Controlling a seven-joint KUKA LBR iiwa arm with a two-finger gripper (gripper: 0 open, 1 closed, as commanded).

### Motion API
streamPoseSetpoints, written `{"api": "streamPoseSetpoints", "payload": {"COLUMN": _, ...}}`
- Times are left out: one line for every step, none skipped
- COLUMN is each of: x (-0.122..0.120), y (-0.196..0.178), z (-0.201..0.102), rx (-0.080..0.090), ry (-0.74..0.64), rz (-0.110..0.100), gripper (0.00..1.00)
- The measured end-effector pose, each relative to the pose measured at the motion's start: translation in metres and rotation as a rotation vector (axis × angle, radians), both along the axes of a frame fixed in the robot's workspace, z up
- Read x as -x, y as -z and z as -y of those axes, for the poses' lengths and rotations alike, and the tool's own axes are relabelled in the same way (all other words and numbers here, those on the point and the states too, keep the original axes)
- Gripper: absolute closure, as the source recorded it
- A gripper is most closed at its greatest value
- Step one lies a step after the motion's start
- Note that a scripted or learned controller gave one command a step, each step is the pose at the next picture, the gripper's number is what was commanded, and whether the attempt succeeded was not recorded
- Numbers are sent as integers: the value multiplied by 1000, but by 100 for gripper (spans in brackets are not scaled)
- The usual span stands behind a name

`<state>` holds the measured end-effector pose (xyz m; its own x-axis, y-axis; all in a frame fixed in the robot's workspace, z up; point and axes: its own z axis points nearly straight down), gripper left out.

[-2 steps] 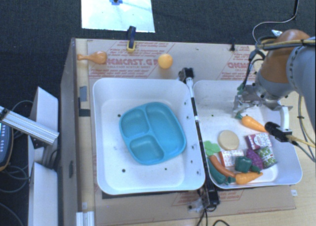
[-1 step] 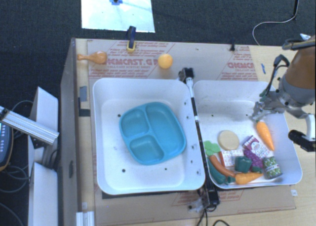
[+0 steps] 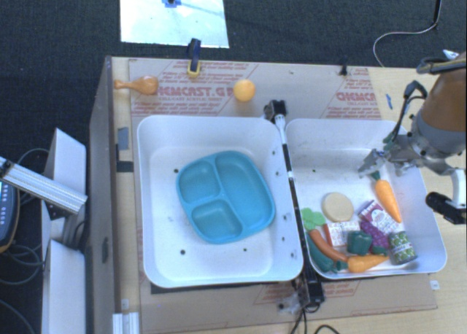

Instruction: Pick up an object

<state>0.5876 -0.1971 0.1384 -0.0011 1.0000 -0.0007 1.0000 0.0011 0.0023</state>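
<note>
Orange carrot (image 3: 387, 200) lies lengthwise, tip toward the pincer (image 3: 379, 170).

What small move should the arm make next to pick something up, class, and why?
Probably a short descent straight down. The pincer hangs in the right bin just above the top end of the orange carrot, with nothing seen between its fingers, and the carrot lies a little apart from the toy pile, so it looks the easiest target.

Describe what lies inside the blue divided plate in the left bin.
The blue divided plate shows three bare compartments. The white bin floor beneath the plate is covered.
</note>
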Motion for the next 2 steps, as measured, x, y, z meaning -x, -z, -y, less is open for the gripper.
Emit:
{"api": "streamPoseSetpoints", "payload": {"x": 33, "y": 54, "z": 9, "rx": 0, "ry": 0, "rz": -2, "gripper": 0}}
{"api": "streamPoseSetpoints", "payload": {"x": 32, "y": 43, "z": 10, "rx": 1, "ry": -1, "rz": 2, "gripper": 100}}
